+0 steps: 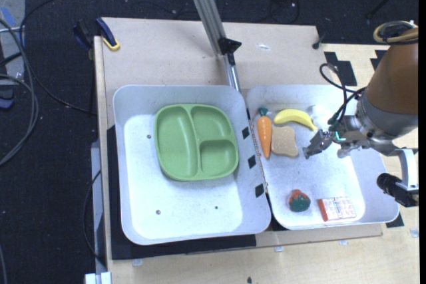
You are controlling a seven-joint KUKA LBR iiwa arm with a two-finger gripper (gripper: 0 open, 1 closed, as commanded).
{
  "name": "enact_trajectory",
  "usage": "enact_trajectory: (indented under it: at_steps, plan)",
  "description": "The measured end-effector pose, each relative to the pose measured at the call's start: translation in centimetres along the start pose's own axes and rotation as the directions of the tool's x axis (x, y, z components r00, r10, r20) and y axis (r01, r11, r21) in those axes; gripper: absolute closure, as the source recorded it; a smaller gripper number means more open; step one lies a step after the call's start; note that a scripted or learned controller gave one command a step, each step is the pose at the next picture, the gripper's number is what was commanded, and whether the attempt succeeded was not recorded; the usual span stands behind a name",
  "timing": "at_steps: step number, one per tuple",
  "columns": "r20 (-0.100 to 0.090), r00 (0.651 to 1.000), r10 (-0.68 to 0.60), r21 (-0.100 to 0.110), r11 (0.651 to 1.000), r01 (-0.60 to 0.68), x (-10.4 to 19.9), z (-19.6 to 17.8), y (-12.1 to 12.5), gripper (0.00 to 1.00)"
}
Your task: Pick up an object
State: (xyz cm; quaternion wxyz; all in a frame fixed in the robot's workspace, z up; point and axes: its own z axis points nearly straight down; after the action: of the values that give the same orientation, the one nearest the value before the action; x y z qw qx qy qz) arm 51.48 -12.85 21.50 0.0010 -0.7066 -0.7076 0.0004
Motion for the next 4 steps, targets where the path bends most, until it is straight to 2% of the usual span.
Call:
enact_trajectory:
  at_steps: [1, 3, 4]
  plan:
    - [0.0, 1.0, 0.0, -0.001, 1.0, 0.0, 0.0, 0.0, 0.0, 0.0]
    - [0.0, 1.0, 0.004, 0.004, 1.0, -0.004, -1.5, 9.6, -0.8, 0.0]
    - [0.002, 1.0, 0.003, -0.004, 1.0, -0.003, -1.5, 12.3, -0.8, 0.0]
